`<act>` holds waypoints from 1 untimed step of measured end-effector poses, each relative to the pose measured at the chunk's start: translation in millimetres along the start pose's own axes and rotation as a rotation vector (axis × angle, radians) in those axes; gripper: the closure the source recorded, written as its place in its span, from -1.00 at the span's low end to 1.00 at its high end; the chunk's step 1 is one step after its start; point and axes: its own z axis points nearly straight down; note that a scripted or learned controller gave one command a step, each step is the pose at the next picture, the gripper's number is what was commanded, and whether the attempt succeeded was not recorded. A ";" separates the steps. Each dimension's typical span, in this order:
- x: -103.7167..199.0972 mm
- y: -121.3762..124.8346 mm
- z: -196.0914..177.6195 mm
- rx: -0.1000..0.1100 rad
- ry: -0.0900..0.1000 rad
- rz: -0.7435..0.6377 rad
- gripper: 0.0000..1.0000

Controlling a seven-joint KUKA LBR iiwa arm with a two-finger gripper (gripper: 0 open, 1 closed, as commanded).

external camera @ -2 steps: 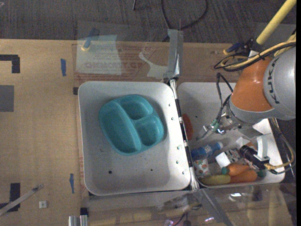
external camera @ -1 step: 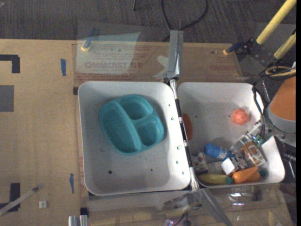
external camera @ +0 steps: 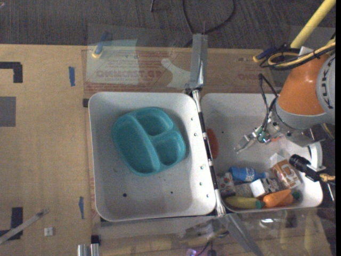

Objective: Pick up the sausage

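Teal tray (external camera: pixel 149 141) in L bin (external camera: pixel 106 196); sausage (external camera: pixel 212 143) + clutter in R bin (external camera: pixel 234 108), gripper (external camera: pixel 249 141) open, nothing between fingers.

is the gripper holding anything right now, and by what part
Nothing is held. The gripper hangs open above bare floor of the right bin, apart from the sausage at the bin's left wall.

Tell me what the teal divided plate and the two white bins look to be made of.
Teal plate: probably moulded plastic, going by its even colour, rounded compartments and soft sheen. Left bin and right bin: likely plastic or coated metal, with smooth matte white walls and rounded corners; the view leaves it open.
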 end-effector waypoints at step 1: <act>44.7 -37.6 26.8 -0.008 -0.006 -0.070 -1.00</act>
